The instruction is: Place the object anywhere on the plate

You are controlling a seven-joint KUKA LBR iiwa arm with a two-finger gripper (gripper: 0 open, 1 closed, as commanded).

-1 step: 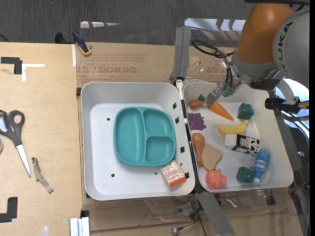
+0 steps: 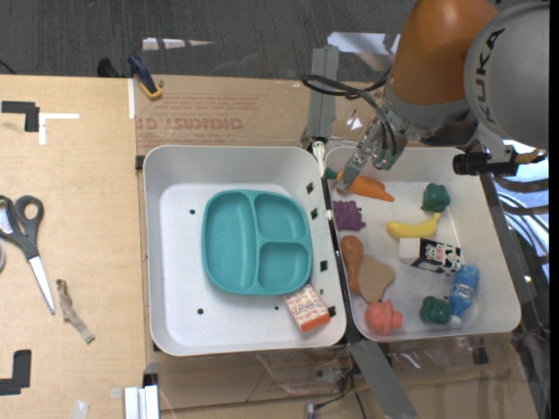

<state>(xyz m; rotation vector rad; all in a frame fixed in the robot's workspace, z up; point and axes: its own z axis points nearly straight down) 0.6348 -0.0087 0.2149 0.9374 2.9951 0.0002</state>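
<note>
Claw (image 2: 356, 175) low over right bin (image 2: 500, 260) | apparently pinching carrot (image 2: 374, 188), grip unclear | teal plate (image 2: 257, 242) alone in left bin (image 2: 166, 260) | snack box (image 2: 307, 309) beside plate

A teal divided plate (image 2: 258, 243) lies in the white left bin (image 2: 166, 260). The white right bin (image 2: 489, 243) holds an orange carrot (image 2: 374, 188), purple grapes (image 2: 348, 215), a yellow banana (image 2: 413, 227), a black-and-white cow-patterned carton (image 2: 437, 256), a blue bottle (image 2: 463, 288) and green pieces (image 2: 435, 197). A red-and-white patterned packet (image 2: 307, 309) sits near the plate. The arm (image 2: 489, 42) is grey with an orange band.
</note>
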